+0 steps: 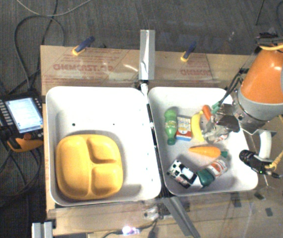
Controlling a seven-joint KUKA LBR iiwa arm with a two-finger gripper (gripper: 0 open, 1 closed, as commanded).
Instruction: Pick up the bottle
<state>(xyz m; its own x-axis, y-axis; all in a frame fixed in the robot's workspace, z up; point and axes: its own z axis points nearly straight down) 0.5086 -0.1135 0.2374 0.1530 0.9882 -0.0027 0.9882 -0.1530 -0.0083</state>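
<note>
Camera view, read from the left: a teach pendant point(17, 117) with a lit screen lies on the floor just off the bench's left edge. Next comes the left bin point(69, 100), whose lower half is taken by a yellow sectioned tray point(89, 166); the upper half of that bin is bare white floor with plenty of free room. A narrow rim divides it from the right bin point(181, 95), and a metal post point(146, 53) stands at the far end of that divide.

The green bottle point(170, 126) lies just inside the right bin's left wall, near the upper part, its length running away from the camera. It is bright green with a paler label around its middle. A small box point(184, 128) sits touching or just beside its right flank, then a yellow piece point(197, 125). Only a thin strip of floor separates the bottle from the wall on its left.

Lower in the bin lie a black-and-white cow toy point(181, 173), a second bottle with a green cap point(211, 172), and an orange carrot point(205, 151).

The gripper point(214, 128) hangs low over the clutter right of the yellow piece, well right of the green bottle, with the box and yellow piece between them. Whether it is clenched or released cannot be told. The right wall lies close behind the arm.
</note>
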